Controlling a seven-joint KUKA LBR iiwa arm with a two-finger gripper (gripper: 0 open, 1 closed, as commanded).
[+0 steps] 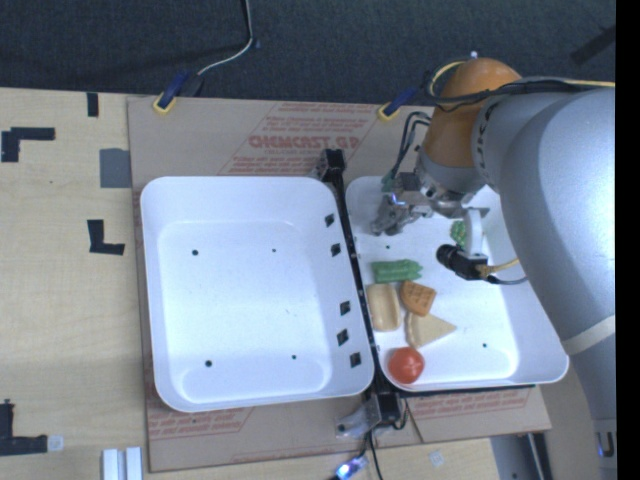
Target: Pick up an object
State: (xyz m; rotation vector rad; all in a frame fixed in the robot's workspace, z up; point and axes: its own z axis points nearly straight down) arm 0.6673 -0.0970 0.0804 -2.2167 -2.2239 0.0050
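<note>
My gripper (388, 215) hangs over the far left part of the right bin (535, 366), pointing down, with nothing visible in it. Just in front of it lies a green oblong object (397, 269). Closer to the front are a tan loaf-shaped piece (382, 306), an orange-brown chunk (418, 296), a pale wedge (431, 330) and a red ball-like fruit (405, 364). A small green thing (459, 233) peeks out beside the wrist.
The left bin (165, 268) stands beside the right one, with a black divider (345, 268) between them. The grey arm (560, 198) and its orange band (465, 118) cover the right bin's far right side. A black cable plug (458, 261) hangs off the wrist.
</note>
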